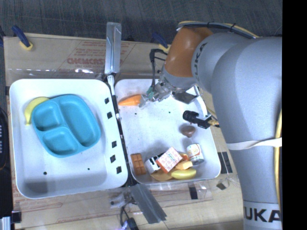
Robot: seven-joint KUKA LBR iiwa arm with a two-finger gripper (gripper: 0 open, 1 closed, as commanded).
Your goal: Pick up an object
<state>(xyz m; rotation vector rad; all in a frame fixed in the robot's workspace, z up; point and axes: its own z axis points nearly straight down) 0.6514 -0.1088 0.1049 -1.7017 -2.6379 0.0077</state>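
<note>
From my screen the grey arm [240,95] reaches over the right bin [158,128]. The blue divided plate [67,123] lies in the left bin [19,166]. I see the gripper [149,97] hanging just beside the toy carrot [130,100] at the right bin's upper left; I cannot tell its state.

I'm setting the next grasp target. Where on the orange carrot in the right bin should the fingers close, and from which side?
Grip the carrot across its thicker middle, coming straight down from above. It lies flat, its length running left to right near the right bin's top left corner, close to the wall, so a sideways approach looks blocked. Fingers should probably close across its narrow width. The gripper hovers at its right end.
</note>
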